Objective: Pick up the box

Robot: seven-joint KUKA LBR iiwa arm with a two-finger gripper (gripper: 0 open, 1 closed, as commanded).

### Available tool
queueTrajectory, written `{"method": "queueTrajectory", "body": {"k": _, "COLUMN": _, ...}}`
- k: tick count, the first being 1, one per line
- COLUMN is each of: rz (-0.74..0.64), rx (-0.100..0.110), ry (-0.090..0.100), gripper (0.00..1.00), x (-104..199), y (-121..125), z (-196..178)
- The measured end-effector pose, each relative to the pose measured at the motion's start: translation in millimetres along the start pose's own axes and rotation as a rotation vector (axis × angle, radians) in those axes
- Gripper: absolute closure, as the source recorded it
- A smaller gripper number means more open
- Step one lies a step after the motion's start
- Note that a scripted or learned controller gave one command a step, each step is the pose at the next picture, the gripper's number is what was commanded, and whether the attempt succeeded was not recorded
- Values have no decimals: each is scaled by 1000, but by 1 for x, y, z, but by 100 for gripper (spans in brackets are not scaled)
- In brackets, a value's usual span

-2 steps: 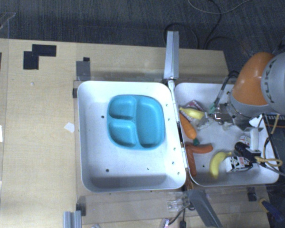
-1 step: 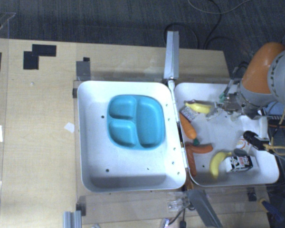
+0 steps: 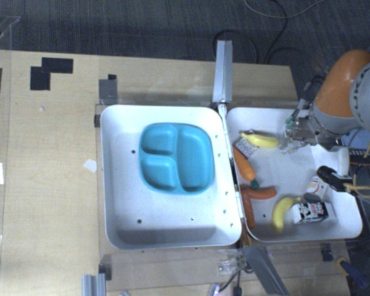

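Note:
The box (image 3: 312, 210) is small, white and black with a bit of red, and lies near the front right corner of the right bin (image 3: 351, 227). A yellow banana (image 3: 282, 212) touches its left side. My gripper (image 3: 291, 140) hangs over the back of the same bin, just right of another banana (image 3: 260, 140). It is well behind the box and apart from it, with nothing visibly held.
An orange carrot (image 3: 244, 165) and a reddish sausage (image 3: 259, 193) lie along the right bin's left side. Another reddish piece (image 3: 248, 211) rests against its left wall. The left bin (image 3: 120, 184) holds a blue divided plate (image 3: 176, 157).

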State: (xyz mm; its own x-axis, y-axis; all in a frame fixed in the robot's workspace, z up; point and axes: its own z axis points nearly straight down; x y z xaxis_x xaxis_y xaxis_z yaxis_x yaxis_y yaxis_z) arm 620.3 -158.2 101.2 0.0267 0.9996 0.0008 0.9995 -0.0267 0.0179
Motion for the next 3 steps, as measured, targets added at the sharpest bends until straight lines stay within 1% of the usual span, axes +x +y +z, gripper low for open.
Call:
{"method": "queueTrajectory", "body": {"k": 1, "rz": -236, "rx": 10, "ry": -1, "gripper": 100, "x": -38, "y": -3, "z": -86}}
{"method": "queueTrajectory", "body": {"k": 2, "rz": -236, "rx": 10, "ry": -1, "gripper": 0, "x": -38, "y": -3, "z": -86}}
{"method": "queueTrajectory", "body": {"k": 3, "rz": -249, "rx": 8, "ry": -2, "gripper": 0, "x": -45, "y": 24, "z": 13}}
